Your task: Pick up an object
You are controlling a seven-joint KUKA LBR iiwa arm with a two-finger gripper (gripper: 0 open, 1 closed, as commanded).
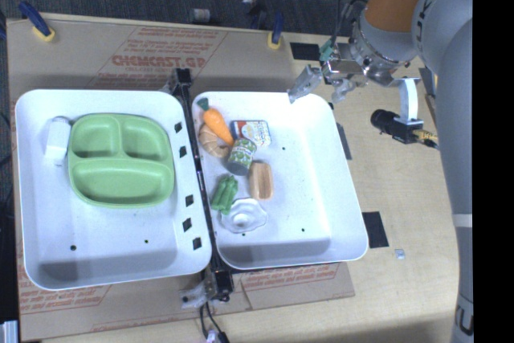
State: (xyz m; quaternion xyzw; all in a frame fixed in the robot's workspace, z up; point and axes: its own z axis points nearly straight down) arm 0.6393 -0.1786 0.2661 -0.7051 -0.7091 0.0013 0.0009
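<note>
Gripper was spread open with nothing in it, hovering over the right bin's top corner. Looked like the approach step; the carrot and the other toys sat left, so it'd need to swing over and drop

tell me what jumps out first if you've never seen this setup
The green divided plate fills much of the left bin. Next comes the heap of small things along the left side of the right bin, topped by an orange carrot with a green vegetable lower down. The gripper hangs over that bin's far right corner, jaws spread and holding nothing.
</note>
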